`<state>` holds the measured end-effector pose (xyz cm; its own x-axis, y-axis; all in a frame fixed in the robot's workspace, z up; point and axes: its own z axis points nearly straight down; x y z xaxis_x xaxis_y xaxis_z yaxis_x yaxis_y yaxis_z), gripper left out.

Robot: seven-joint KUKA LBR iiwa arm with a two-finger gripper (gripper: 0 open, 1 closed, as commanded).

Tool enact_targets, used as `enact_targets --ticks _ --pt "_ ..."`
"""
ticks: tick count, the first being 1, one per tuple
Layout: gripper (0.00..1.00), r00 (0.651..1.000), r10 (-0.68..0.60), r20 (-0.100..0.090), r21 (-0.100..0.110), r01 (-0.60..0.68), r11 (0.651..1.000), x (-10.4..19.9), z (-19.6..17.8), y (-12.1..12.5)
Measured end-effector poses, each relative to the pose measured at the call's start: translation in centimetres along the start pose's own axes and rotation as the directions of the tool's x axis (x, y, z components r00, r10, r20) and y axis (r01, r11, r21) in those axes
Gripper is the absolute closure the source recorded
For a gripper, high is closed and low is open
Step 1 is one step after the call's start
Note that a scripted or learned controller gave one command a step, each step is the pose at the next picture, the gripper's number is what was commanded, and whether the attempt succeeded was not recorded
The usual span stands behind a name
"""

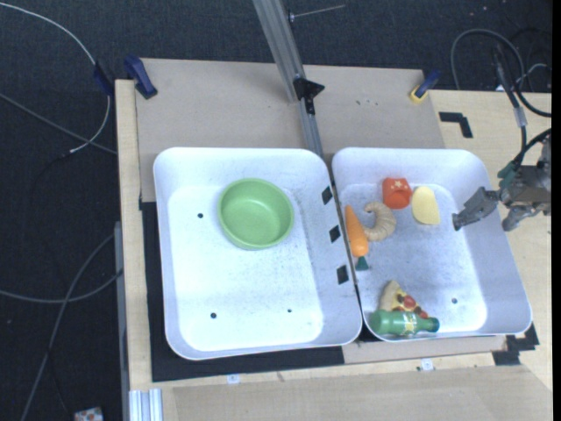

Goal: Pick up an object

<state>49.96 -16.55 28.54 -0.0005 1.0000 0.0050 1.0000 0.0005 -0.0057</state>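
Note:
The right bin (491,279) holds several toys: a red pepper (396,192), a yellow lemon (425,205), a beige croissant (379,221), an orange carrot (355,231), a pizza slice (399,296) and a green bottle (403,324) lying at the front edge. My gripper (491,215) hangs over the right rim of this bin, just right of the lemon. It is open, its two dark fingers (469,210) spread apart with nothing between them.
A green bowl (255,212) sits in the left bin (202,314). A metal pole (280,38) slants down from the top to the gap between the bins. Cables (504,60) run along the bench's back right.

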Motion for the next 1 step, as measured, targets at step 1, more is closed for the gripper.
enact_targets --ticks 1 --pt "0.0 1.0 0.001 -0.002 0.009 -0.001 1.0 0.2 6.39 -0.2"
